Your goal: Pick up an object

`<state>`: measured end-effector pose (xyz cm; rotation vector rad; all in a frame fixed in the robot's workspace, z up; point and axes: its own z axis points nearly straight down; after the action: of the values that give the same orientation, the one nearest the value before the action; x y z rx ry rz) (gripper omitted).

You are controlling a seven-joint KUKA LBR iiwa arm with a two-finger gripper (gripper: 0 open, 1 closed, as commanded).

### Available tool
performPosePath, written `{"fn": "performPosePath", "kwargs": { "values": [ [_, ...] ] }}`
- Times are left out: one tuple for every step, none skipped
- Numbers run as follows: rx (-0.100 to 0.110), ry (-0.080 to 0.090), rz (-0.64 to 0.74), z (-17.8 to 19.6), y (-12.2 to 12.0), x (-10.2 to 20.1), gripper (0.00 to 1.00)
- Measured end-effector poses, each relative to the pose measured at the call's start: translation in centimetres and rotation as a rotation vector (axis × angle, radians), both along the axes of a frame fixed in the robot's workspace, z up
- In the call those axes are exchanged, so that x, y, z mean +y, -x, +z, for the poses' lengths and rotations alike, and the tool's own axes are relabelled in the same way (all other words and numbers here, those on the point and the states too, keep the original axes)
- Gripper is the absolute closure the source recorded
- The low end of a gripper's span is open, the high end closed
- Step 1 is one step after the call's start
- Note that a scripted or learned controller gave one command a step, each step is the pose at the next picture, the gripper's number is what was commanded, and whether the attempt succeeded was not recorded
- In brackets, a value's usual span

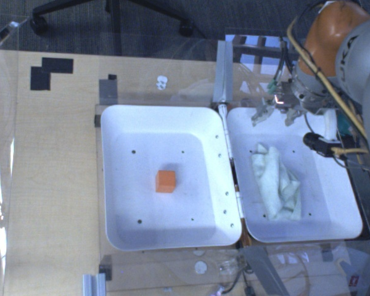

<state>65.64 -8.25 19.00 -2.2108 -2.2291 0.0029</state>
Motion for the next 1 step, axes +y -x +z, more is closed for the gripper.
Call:
{"fn": "performPosePath", "kwargs": {
  "values": [
    [0.000,0.001,-0.060,-6.18,2.15,-2.83,0.00]
  ]
}}
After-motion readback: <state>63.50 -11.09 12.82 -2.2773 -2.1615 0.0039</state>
